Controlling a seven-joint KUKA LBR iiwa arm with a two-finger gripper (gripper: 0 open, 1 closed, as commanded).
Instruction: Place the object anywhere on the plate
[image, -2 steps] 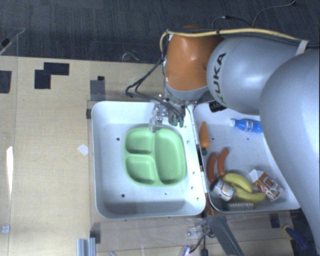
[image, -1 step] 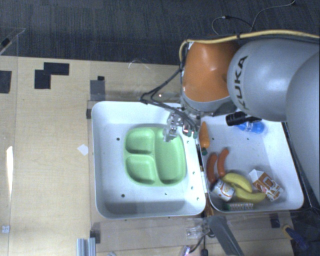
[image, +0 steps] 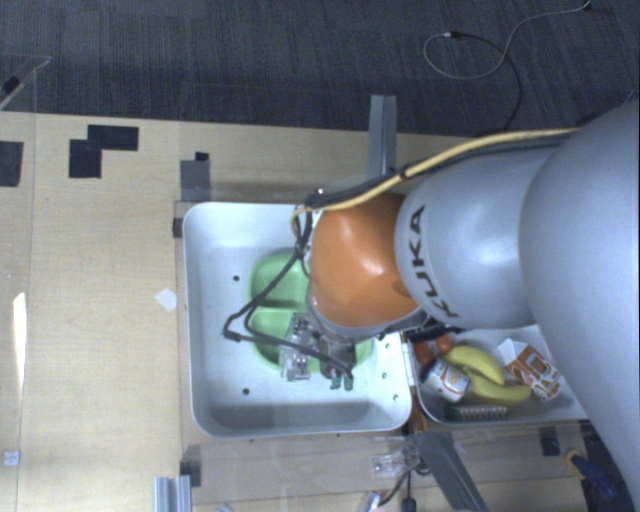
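- We look down on a pale wooden bench (image: 90, 300) where the grey KUKA arm (image: 520, 230), reaching in from three o'clock, covers much of the frame.
- Its orange band (image: 358, 265) hangs over the left white bin (image: 215, 330), with the wrist pointing down toward the bin floor.
- The gripper (image: 318, 357) sits low over the green plate (image: 275, 290), at the plate's five o'clock edge; from this angle we cannot tell how it is set, or whether anything is in it.
- The plate lies in the middle of the left bin, its right half hidden under the orange band and the wrist.
- A black cable (image: 262, 300) loops from the wrist across the plate toward nine o'clock.
- In the right bin (image: 500, 412), at four o'clock from the gripper, we see a banana (image: 480, 368), a small can (image: 447, 381) touching it on its nine o'clock side, and a white-and-orange packet (image: 530, 368) just beside it at three o'clock.
- We cannot tell which item is the task's object; those we can see lie in the right bin, well apart from the plate.
- A yellow cable (image: 470, 148) runs along the arm's upper side.
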